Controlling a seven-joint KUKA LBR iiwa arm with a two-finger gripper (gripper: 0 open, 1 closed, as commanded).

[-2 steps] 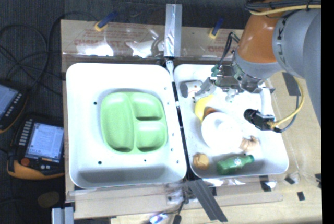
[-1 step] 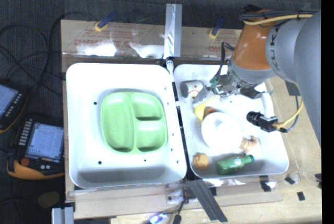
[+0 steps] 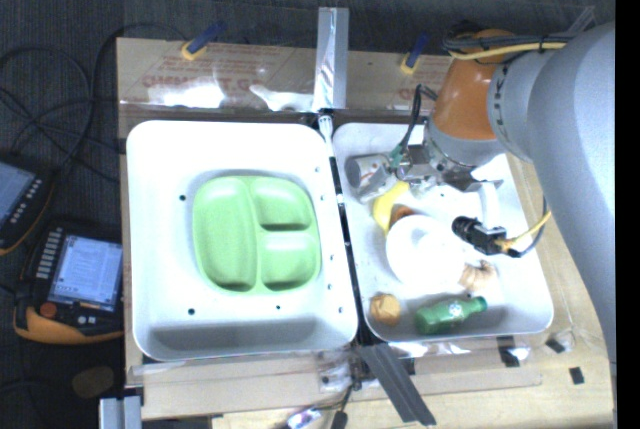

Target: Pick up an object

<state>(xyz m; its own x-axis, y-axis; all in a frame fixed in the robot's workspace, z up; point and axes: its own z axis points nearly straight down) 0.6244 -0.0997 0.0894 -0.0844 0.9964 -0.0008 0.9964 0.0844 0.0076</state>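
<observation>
dark ribbed carpet surrounds the tabletop [image 3: 150,67], a pale wooden board with a crinkled clear plastic sheet [image 3: 215,77] clipped along its far edge. two shallow white bins with rounded corners sit side by side on it. the left bin [image 3: 160,157] holds a matte green divided tray [image 3: 257,231], soft-edged, with one long compartment and two smaller ones. the right bin [image 3: 535,302] is cluttered: a shiny metal cup [image 3: 366,173] lying on its side at the far left corner, a yellow banana-like piece [image 3: 388,203], a smooth white round dish [image 3: 420,247], a small brown ball [image 3: 384,307], a glossy green bottle [image 3: 450,313] lying flat near the front wall, and a small tan crumpled lump [image 3: 478,274]. the grey arm with its orange band comes in from the right, and the pincer [image 3: 418,165] hangs low over the far part of this bin. the yellow piece lies just beside and in front of it, the metal cup just to its left. i cannot tell how its grip stands or whether it has hold of anything.
</observation>
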